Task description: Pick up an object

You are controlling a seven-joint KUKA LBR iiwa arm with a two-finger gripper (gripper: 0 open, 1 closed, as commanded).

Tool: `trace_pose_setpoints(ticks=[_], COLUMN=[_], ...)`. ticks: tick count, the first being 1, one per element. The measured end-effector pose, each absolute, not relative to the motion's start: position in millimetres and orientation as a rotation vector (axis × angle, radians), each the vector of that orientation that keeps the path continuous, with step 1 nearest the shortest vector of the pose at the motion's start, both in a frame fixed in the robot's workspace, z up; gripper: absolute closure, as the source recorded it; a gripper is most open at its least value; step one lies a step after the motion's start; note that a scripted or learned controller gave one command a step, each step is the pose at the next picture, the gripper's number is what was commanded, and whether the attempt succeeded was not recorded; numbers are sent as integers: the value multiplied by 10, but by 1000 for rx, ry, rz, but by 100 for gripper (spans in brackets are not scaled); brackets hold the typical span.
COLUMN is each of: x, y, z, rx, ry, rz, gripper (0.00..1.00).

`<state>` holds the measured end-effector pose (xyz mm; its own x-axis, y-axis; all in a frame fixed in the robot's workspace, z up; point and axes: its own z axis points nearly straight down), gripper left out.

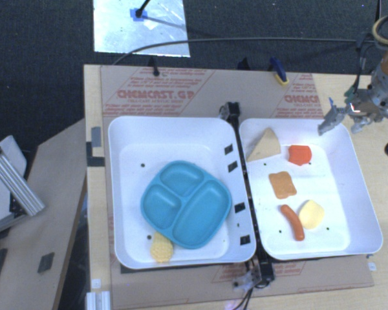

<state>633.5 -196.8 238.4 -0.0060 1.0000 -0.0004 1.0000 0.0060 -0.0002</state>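
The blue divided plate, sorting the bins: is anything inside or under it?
The blue divided plastic plate has bare compartments. A yellow corn cob lies against its near edge. Whatever is beneath the plate is covered.

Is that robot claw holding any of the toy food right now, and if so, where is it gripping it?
Nothing is held. The gripper hangs above the right white bin's far rim, fingers apart with nothing between them.

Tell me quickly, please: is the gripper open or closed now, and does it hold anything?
Two-finger gripper: above the far right corner of the right white bin; open or closed cannot be told; nothing seen held.
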Motion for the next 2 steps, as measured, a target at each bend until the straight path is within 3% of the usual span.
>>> trace_pose_setpoints(ticks=[2], x=[6280], y=[-1978], z=[1200], rx=[2220], ry=[2224], rz=[-2], gripper=[0])
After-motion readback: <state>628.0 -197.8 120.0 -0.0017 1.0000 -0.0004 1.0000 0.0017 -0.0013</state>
